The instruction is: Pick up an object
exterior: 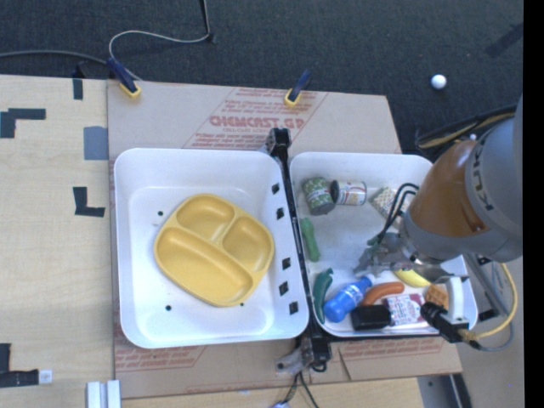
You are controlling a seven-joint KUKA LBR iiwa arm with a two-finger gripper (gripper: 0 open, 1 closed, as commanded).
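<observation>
the grey arm's pincer (374, 262) hangs low in the right bin (357, 155), just above a blue bottle (344, 301), seemingly lining up a pick; whether it is apart or together cannot be told. a yellow tray (214, 249) sits in the left bin (136, 228).

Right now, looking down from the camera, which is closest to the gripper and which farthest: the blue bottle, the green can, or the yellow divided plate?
1. Blue bottle, just below-left of the gripper, right bin.
2. Green can, right bin's upper left.
3. Yellow divided plate, left bin.
</observation>
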